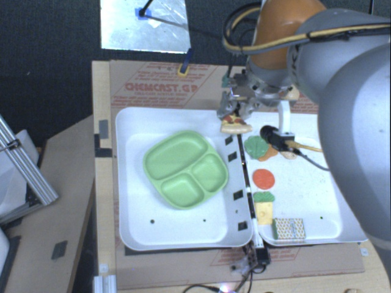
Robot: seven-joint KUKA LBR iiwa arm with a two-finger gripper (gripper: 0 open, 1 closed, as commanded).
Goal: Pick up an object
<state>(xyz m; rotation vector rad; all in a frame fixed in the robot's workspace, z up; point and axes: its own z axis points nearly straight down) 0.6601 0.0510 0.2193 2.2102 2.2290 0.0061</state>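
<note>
Looming nearest my lens in the camera view, the grey arm (357, 108) sweeps in from 3 o'clock, its orange band (287, 17) high at 12 o'clock. The gripper (236, 117) hangs over the far end of the seam where the two white bins meet, roughly 1 o'clock from the frame's centre. A tan-and-red toy slice (235, 126) sits right at the gripper's tip. From my station I cannot tell whether it is clamped or merely touched, nor how wide the gripper stands.

In the left bin (131, 221), a green divided plate (183, 170) lies alone at the middle. The right bin (321, 209) keeps its pieces along its 9 o'clock side. A leafy green piece (255, 145) touches an orange piece (269, 154) at its 4 o'clock. A red disc (263, 178) lies apart at their 6 o'clock. Below it, a small green piece (264, 196) meets a yellow block (264, 213). A patterned block (288, 228) rests just beside that block, at its 4 o'clock.
</note>
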